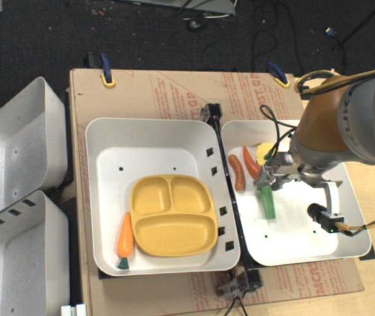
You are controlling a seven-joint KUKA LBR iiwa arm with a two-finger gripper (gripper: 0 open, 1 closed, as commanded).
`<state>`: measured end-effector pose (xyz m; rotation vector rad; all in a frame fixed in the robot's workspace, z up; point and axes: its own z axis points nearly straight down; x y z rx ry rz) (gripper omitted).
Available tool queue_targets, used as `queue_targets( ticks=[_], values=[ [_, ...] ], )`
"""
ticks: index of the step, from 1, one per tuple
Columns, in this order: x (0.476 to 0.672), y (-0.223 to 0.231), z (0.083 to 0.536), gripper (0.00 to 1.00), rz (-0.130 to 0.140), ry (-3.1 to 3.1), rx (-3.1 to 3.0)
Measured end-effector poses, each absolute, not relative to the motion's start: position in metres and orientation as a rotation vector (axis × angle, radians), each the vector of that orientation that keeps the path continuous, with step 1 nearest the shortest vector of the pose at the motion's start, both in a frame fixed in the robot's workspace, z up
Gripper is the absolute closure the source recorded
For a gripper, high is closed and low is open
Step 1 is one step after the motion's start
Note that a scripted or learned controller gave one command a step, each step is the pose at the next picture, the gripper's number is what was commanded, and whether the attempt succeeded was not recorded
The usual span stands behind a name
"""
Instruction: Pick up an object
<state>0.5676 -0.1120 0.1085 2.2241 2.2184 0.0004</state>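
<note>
Dark floor with loose cables behind; in front, a bench under a cardboard sheet (154, 94). At the far left, off the bench, two spare white tubs (16, 150).

Next, in the left bin (101, 143), a yellow divided plate (173, 216) with a toy carrot (125, 237) lying just beside its left edge.

In the right bin (292, 239), near the left wall, two red sausages (238, 172) side by side, a yellow piece (264, 152) behind them, and a green stick (267, 204) towards the front. Hung directly over the upper end of that stick: the gripper (269, 178). Could not tell whether open or closed, and saw nothing clearly held.

Likely target, judging by position: the green stick. Risks from here: could close on the very tip only and let the stick swing or slip out; could also bump the nearby sausages or yellow piece, because of the crowding there.

On the cardboard, red printed lettering, faint and turned away; could not be read.
</note>
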Motion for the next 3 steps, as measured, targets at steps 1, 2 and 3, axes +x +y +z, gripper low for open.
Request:
queue_targets(
  ticks=[1,2,3],
  values=[
    [0.572,-0.107,0.152,1.0,0.004,2.222,2.216],
    [0.573,-0.101,0.214,1.0,0.006,2.222,2.213],
    [0.574,-0.102,0.267,1.0,0.005,2.221,2.214]
  ],
)
